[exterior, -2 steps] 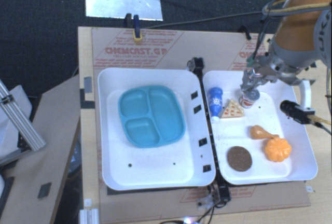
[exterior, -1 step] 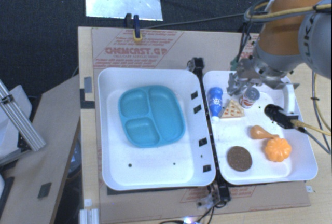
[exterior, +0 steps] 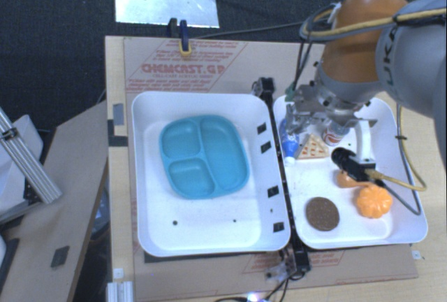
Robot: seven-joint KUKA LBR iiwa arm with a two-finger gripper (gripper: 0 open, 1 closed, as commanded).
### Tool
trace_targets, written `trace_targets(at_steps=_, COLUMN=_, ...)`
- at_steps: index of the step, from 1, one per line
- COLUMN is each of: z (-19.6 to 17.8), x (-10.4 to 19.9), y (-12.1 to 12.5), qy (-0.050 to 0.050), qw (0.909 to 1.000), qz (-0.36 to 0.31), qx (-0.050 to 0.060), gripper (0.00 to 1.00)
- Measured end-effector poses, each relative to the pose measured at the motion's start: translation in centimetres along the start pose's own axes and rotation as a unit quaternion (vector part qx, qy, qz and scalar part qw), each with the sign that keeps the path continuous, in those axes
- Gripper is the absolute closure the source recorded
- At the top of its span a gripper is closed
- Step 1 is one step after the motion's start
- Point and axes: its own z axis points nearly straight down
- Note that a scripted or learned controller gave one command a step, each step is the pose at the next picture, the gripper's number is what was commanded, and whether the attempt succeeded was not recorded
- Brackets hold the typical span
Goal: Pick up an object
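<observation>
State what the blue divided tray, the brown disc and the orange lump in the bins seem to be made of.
Blue divided tray: likely moulded plastic, with a smooth, even colour, soft sheen and rounded compartment walls.
Brown disc: matte and speckled, looking like a toy cookie or cork; the look leaves it open.
Orange lump: probably soft plastic or rubber, with a dull, lobed surface like a toy pumpkin or fruit.

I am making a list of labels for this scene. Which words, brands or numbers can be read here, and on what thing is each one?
"CHEMCAST GP": red print on the brown sheet under the bins, behind the left bin.
Smaller red lines above and below that word: too blurred to read.
"KU": dark letters on the grey arm; the rest is cut off.
Bottle near the gripper: label unreadable.
</observation>
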Motion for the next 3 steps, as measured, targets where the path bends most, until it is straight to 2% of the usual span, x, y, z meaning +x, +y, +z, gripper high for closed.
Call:
trace_targets(at_steps=1, z=-0.4, x=5.2, y=-1.8, qy=0.0, qw=1.0, qz=-0.001, qx=0.0, gripper=1.0)
trace_targets(at_steps=2, z=1.5, x=9.8, y=-3.8, qy=0.0, qw=1.0, qz=0.0, qx=0.0, gripper=1.0)
trace_targets(at_steps=3, z=1.4, x=9.6, y=-3.7, qy=-0.001, qw=1.0, qz=0.003, qx=0.0, gripper=0.0)
